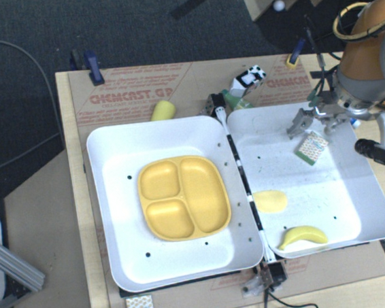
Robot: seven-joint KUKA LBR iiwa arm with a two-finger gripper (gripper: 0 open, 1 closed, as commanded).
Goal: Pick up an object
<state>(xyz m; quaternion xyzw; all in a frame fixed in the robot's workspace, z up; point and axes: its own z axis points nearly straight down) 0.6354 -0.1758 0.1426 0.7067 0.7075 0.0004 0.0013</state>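
My gripper [313, 126] hovers over the far part of the right bin [361, 194], its fingers spread open. A small green-and-white packet [312, 149] lies just in front of the fingertips, not between them. Further toward the front of the same bin are a pale yellow disc [271, 202] and a yellow banana [302, 237]. The left bin [111, 165] holds a yellow divided plate [183, 197].
A yellow cylinder [163, 110] and a black-and-white toy [249, 79] sit on the bench behind the bins. A blue clamp [92, 68] grips the board's far left edge. The bins' shared wall [241, 172] runs between them.
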